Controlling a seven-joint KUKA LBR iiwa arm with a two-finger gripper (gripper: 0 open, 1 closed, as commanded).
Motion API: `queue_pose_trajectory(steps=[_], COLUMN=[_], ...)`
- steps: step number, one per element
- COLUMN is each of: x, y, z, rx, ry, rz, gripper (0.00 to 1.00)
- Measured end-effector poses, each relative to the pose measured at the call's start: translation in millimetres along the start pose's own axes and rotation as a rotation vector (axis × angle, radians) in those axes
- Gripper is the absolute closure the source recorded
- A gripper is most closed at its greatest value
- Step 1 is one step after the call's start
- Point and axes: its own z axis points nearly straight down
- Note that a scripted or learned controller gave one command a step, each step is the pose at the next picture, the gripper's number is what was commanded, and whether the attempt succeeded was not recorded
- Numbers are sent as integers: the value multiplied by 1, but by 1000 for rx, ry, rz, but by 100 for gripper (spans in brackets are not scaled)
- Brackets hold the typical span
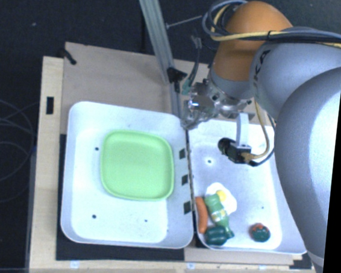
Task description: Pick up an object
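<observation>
My gripper (192,112) hangs over the back end of the divider between the two bins, with the orange band (247,38) of the arm above it. It is well apart from the objects at the right bin's front: an orange carrot (201,213), a light green bottle-like piece (216,208), a white and yellow fried-egg shape (225,196), a dark green item (218,234) and a small round green and red item (260,232). A light green square plate (137,164) lies flat in the left bin.
The left bin (77,214) and right bin (275,174) meet along a raised rim (185,177). A grey metal bar (159,41) slants down toward the gripper. A black cable connector (232,149) hangs from the wrist over the right bin. The arm's grey body (306,117) covers the right side.
</observation>
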Motion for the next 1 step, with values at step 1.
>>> queue_pose_trajectory(steps=[1], x=[47], y=[15], z=[-10], rx=[0], ry=[0], rz=[1], gripper=[100])
